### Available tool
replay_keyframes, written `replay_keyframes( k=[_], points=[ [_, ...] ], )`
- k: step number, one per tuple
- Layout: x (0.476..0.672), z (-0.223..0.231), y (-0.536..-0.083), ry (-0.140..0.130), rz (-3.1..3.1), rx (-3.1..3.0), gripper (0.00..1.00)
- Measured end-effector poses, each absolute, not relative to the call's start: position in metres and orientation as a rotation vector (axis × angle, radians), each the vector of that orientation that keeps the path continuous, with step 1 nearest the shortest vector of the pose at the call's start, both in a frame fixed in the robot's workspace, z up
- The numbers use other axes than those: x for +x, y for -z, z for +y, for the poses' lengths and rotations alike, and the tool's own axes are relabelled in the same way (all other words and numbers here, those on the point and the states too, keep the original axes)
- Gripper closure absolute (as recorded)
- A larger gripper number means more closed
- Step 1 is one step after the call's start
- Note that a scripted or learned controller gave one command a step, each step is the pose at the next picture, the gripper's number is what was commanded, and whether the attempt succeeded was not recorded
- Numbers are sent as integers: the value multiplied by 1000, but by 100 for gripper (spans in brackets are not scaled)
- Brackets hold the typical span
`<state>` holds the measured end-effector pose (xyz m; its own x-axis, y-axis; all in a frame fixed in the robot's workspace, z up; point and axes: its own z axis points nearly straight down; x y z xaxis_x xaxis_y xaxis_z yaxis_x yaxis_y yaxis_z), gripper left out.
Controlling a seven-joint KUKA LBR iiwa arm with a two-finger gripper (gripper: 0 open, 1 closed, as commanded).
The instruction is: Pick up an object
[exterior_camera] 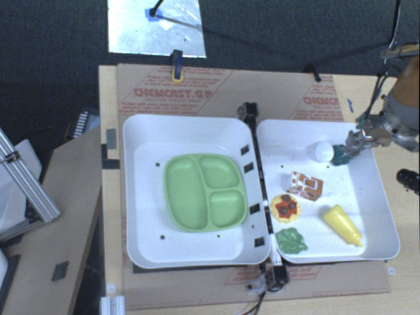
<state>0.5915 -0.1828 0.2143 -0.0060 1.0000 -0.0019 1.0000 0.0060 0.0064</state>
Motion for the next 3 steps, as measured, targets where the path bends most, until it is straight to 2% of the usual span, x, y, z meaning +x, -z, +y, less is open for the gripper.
replay_keyframes(
  k=[1,2,3],
  points=[
    [589,-179,-276,-4,2224,2211,100],
    [589,-131,-271,-3,2231,2211,100],
    [574,-72,-272,-2,2232,2212,100]
  ],
)
